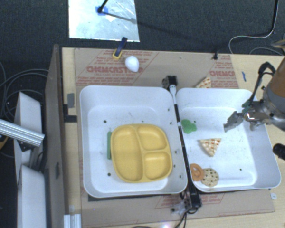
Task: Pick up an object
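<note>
Camera view
Gripper [232, 121]: over the right bin [261, 175], far side; whether clenched or released, I cannot tell.
Pizza slice [210, 145]: right bin, middle.
Green piece [188, 125]: by its left wall.
Pretzel [196, 171], cookie [210, 177]: near-left corner.
Yellow tray [141, 152]: left bin [92, 127].

Arm [281, 96] cut off at right edge; green strip [109, 145] partly behind yellow tray [141, 152].
</note>
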Robot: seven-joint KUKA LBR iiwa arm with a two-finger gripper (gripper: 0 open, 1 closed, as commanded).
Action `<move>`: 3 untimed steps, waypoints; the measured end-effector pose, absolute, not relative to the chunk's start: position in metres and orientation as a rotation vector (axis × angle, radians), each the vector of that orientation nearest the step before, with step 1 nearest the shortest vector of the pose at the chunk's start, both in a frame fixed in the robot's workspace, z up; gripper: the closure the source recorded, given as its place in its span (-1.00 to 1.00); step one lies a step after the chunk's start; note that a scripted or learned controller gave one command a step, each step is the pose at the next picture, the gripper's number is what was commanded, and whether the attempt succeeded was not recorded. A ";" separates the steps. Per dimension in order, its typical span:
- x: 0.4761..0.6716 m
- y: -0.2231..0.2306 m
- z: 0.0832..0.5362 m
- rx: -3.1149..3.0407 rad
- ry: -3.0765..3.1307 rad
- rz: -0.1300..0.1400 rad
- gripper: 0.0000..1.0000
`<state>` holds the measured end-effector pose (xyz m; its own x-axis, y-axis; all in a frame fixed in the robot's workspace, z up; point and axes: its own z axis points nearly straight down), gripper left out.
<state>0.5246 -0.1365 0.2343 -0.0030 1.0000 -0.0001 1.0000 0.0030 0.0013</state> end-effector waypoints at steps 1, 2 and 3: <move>0.550 -0.127 0.148 2.217 2.231 -0.003 -1.00; 0.554 -0.119 0.081 2.220 2.225 0.000 -1.00; 0.555 -0.120 0.095 2.217 2.222 0.003 1.00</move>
